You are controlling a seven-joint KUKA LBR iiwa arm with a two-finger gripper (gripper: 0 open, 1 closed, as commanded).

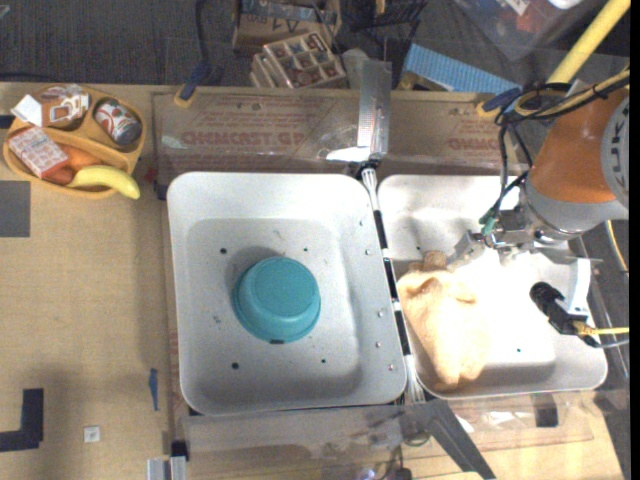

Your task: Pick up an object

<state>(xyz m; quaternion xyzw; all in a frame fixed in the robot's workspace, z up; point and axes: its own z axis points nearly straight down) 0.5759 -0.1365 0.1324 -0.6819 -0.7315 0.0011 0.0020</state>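
Beside divider: crumpled cloth (447,320) (pale yellow)

bowl (278,299) in left bin (200,208), cloth (445,326) in right bin (420,200), fruit tray (30,173) far left

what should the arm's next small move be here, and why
Probably a short shift left and down toward the crumpled tan cloth in the right white bin. The gripper hangs by that bin's upper left, beside the cloth's top edge, with nothing visibly between its fingers. The teal plastic bowl sits farther off, in the left white bin.
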